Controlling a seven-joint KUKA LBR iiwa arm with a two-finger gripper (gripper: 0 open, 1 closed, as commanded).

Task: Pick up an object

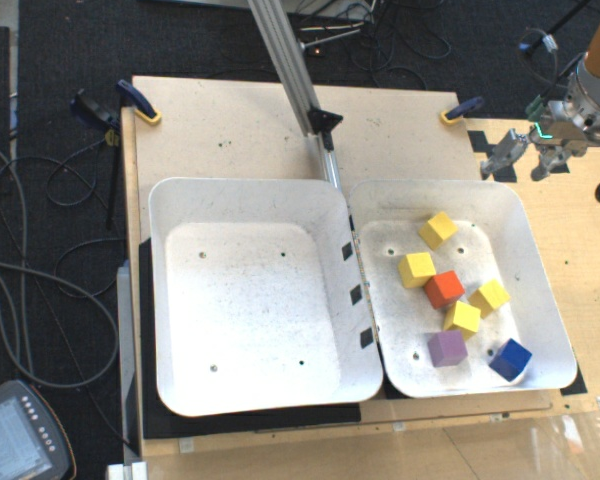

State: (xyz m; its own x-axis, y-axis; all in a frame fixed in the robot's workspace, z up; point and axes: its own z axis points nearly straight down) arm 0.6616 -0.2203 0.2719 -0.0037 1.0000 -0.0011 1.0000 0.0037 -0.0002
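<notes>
The right bin (540, 268) holds several small blocks. A yellow block (439, 229) lies farthest back, another yellow block (417, 269) touches an orange-red block (444, 290), and two more yellow ones (490, 296) (463, 318) sit just right of and below it. A purple block (447, 349) and a blue block (511, 359) lie near the front wall. My gripper (526, 157) hangs above the bench behind the right bin's far right corner, fingers spread apart, with nothing between them.
The left bin (170, 268) stands beside the right one. A slanted metal pole (285, 53) runs down to the gap between the bins. Clamps (140, 103) (461, 111) hold the board's back corners. A pendant (20, 438) lies at the bottom left.
</notes>
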